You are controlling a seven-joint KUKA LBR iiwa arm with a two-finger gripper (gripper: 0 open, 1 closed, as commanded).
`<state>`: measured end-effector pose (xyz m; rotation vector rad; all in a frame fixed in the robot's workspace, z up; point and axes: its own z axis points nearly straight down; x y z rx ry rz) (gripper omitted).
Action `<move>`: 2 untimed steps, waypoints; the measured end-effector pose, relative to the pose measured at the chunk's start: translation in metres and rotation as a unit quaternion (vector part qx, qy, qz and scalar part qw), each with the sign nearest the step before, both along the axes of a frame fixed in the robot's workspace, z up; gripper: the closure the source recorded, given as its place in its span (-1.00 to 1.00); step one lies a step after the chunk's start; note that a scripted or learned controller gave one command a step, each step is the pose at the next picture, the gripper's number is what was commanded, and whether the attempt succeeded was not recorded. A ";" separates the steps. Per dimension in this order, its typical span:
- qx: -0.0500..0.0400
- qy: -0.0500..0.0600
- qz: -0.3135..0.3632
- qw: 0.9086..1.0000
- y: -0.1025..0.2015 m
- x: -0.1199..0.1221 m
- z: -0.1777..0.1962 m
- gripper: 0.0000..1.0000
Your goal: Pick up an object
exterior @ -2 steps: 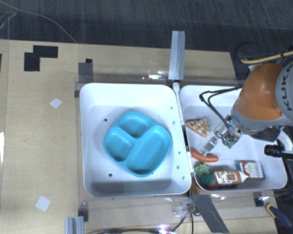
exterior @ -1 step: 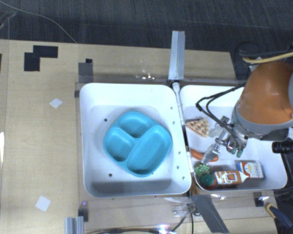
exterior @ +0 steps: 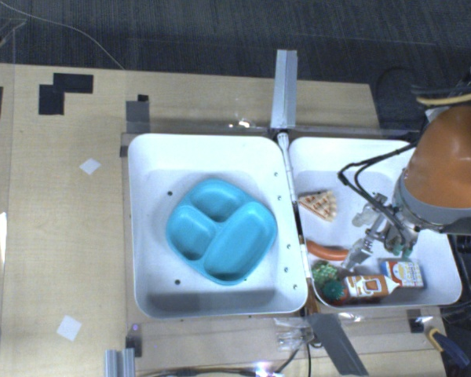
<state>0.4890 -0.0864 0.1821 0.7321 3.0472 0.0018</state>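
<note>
Two shallow white bins sit side by side at the centre of the frame. The left bin point(exterior: 141, 234) holds a blue divided plate point(exterior: 220, 230). The right bin point(exterior: 447, 285) holds the pickable clutter along its lower edge: a waffle wedge point(exterior: 319, 205), an orange sausage point(exterior: 327, 250), a green toy point(exterior: 326, 275) and a small carton point(exterior: 371, 287). The arm's gripper point(exterior: 359, 255) reaches down from the right, tip just above the carton and beside the sausage, probably lining up a grasp. How far it is open cannot be told, and nothing is visibly held
</note>
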 end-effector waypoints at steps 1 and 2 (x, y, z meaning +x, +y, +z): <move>0.000 -0.001 -0.024 1.000 -0.017 0.000 0.040 -1.00; 0.001 0.001 -0.027 1.000 0.024 0.012 0.003 -1.00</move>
